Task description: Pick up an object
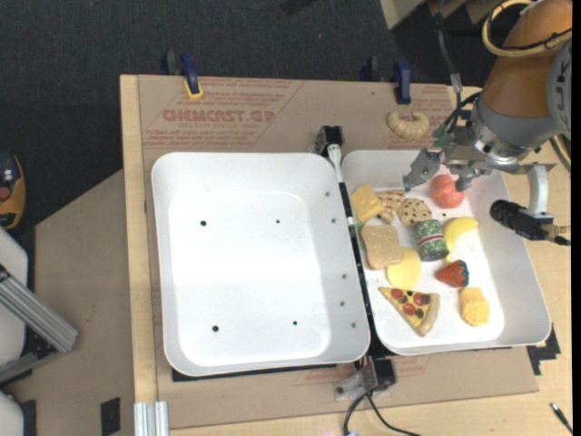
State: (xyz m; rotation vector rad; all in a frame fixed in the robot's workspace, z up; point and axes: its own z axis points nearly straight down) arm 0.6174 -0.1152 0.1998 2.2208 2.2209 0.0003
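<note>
My gripper (pixel 446 173) hangs over the far part of the right bin (pixel 517 271), its fingers spread apart. A pink-red round toy (pixel 445 192) lies just below and between the fingertips, with a gap on each side, so nothing is gripped. Nearby in the same bin lie a yellow lemon (pixel 460 229), a green can (pixel 428 239), a chocolate-chip cookie (pixel 414 212) and a yellow wedge (pixel 366 203).
Further toward the front of the right bin lie a toast slice (pixel 381 245), a strawberry (pixel 454 272), a pizza slice (pixel 413 305) and a corn piece (pixel 473 307). The left bin (pixel 245 262) adjoins it. A beige ring (pixel 408 122) rests on the bench behind.
</note>
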